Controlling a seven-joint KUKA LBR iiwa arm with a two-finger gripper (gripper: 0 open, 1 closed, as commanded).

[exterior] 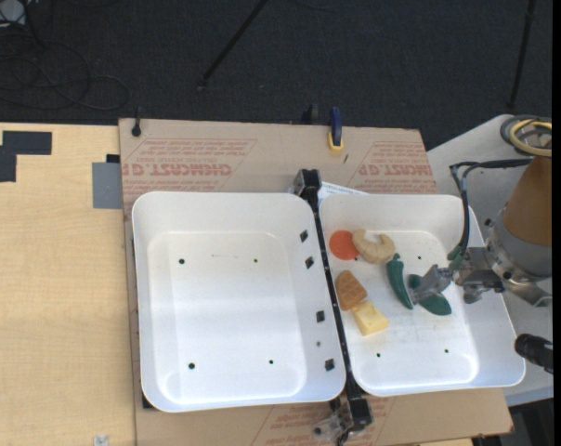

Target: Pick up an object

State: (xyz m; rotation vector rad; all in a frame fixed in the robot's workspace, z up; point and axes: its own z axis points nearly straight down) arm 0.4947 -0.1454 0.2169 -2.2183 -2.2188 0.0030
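Green curved piece [397, 282] and a second green piece [436, 303] sit mid-right in the right bin [489, 375], right at the gripper [436, 280]. Cannot tell fingers' state: tips blur into the green shapes, so no call on released, clenched or grasping. Touching versus just above also unclear.

Other candidates, all left of the gripper in the same bin: orange-red disc [343, 243] against the divider, beige lumpy piece [375, 246] just beside it, brown block [351, 290] below, yellow block [371, 320] touching or nearly touching the brown one. Left bin [150, 249] holds none of them.

Risks, as judgement only:
- Two green pieces close together: likely to pinch one edge and push the other, or catch both and drop both on lift.
- Curved, thin green shape: poor flat contact, prone to rotating out under squeeze.
- Low profile on bin floor: tips may hit plastic before closing, ending in a scrape and an empty close.
- Shove toward brown/yellow pair could jam the cluster and spoil a retry.
- Slanted view hides height; a miss could look like a grasp. Needs lift check.
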